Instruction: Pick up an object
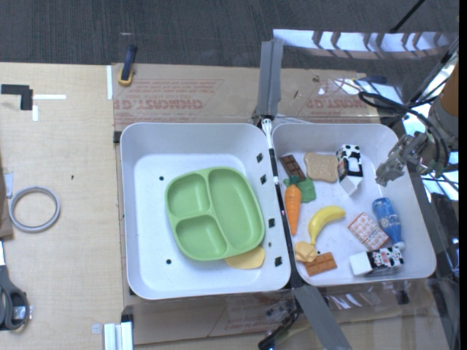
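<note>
The grey two-finger gripper (387,172) hangs over the right edge of the right white shallow bin (408,268); whether its fingers are apart or together I cannot tell, and nothing is visible between them. Just below it lies a blue plastic bottle (386,219), its long axis going from upper left to lower right. In the bin's middle a yellow toy banana (322,221) curves from lower left to upper right; an orange toy carrot (292,206) lies almost vertical near the left wall, its green top upward. The left white shallow bin (139,217) holds a green divided plastic plate (214,213); a yellow flat piece (248,259) is partly hidden under the plate. The wooden worktop (66,268) lies to the left.
</note>
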Tool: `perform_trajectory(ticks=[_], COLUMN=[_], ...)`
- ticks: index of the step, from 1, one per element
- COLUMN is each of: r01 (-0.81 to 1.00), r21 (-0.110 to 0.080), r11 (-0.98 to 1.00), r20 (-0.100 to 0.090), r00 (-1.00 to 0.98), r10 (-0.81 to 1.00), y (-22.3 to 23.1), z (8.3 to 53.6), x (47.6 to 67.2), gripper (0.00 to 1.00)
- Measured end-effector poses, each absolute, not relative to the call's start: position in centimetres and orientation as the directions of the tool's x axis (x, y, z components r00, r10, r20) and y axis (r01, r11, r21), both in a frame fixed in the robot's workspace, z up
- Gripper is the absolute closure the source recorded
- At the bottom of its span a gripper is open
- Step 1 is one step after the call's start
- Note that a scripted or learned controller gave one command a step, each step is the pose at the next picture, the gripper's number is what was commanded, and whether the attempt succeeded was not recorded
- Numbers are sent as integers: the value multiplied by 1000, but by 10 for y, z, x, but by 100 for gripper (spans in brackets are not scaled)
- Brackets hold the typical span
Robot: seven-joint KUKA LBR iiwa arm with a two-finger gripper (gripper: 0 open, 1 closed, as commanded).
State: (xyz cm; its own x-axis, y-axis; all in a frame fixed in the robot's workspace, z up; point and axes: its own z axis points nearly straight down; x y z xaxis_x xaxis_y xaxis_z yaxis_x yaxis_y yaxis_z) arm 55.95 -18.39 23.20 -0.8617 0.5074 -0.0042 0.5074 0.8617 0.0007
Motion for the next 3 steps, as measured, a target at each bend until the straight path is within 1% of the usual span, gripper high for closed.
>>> perform_trajectory(ticks=[1,2,3], r01=[416,661,856], r21=[1,2,-7], r11=[909,750,517], r20=[-2,6,24], r00=[-909,-750,-517], r10=[416,661,856], y=[-182,-217,-213], z=[107,93,93], x=[597,621,637], gripper=[100,100,100])
